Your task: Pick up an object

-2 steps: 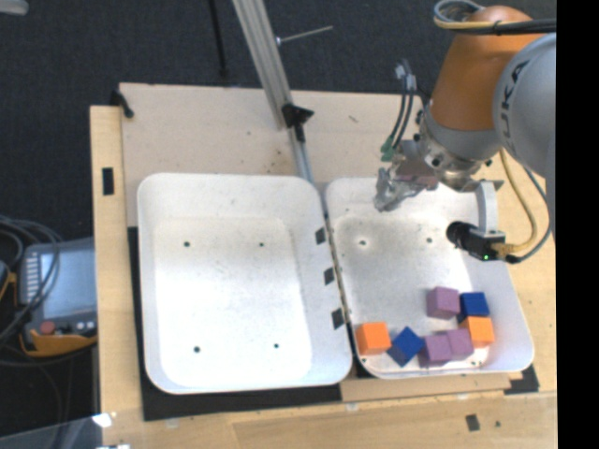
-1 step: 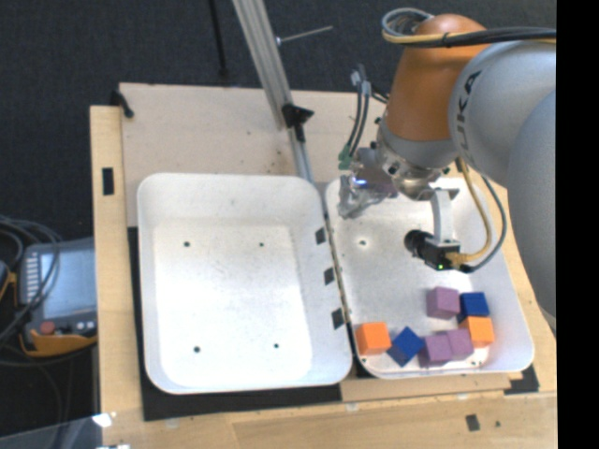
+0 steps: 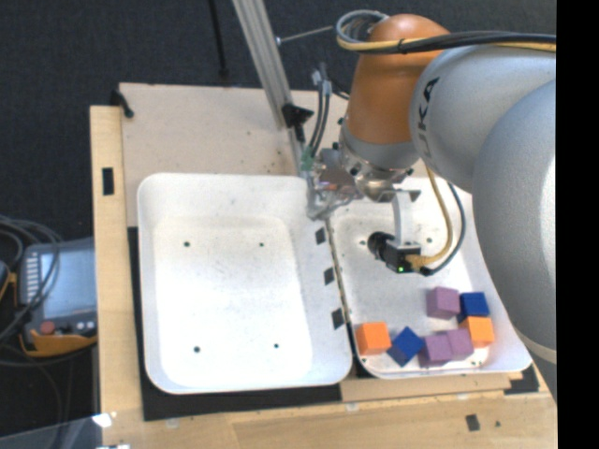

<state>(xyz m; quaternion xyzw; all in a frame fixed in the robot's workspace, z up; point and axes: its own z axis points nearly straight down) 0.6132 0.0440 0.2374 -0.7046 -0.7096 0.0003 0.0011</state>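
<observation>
Arm (image 3: 487, 129) hangs over right bin (image 3: 367, 293). Gripper (image 3: 324, 195) sits at the bin's far left corner; can't tell its grip state, and nothing is seen held. Purple block (image 3: 443, 301), orange block (image 3: 374, 337) and blue block (image 3: 406, 344) lie clustered at the near end, well apart from the gripper. Pick not yet done.

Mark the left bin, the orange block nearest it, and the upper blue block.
left bin (image 3: 225, 288), camera view, bare floor near its middle
orange block (image 3: 374, 337), camera view, middle of its top face
upper blue block (image 3: 474, 304), camera view, middle of its top face
</observation>
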